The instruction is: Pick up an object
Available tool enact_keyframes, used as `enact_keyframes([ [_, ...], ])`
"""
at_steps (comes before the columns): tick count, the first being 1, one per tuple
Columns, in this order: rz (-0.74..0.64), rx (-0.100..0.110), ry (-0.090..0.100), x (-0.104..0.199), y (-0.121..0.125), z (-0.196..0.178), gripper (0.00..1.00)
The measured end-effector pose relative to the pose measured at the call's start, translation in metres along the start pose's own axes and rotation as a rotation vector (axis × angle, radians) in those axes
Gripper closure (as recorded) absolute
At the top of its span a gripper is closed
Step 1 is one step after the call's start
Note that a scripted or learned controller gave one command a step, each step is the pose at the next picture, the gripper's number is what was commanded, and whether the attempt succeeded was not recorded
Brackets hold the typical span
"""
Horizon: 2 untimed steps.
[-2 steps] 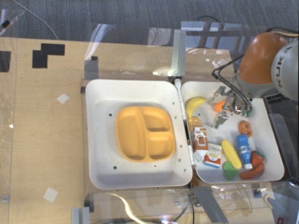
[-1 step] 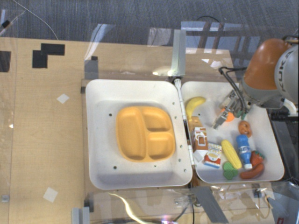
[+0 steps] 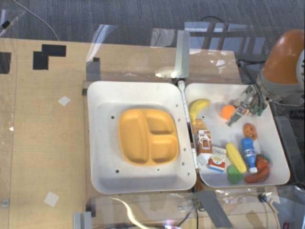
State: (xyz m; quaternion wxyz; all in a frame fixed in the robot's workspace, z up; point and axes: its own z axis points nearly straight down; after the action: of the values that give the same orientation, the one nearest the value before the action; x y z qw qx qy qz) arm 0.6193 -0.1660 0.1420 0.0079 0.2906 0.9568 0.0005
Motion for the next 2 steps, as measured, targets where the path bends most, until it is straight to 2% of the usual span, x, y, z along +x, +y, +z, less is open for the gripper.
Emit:
enact_keyframes([
  [1,-0.009,-0.004,-0.003,0.017,0.036,-0.083,0.00],
  [2,0.299,0.007,0.012,-0.041,-0.008,0.026,0.00],
])
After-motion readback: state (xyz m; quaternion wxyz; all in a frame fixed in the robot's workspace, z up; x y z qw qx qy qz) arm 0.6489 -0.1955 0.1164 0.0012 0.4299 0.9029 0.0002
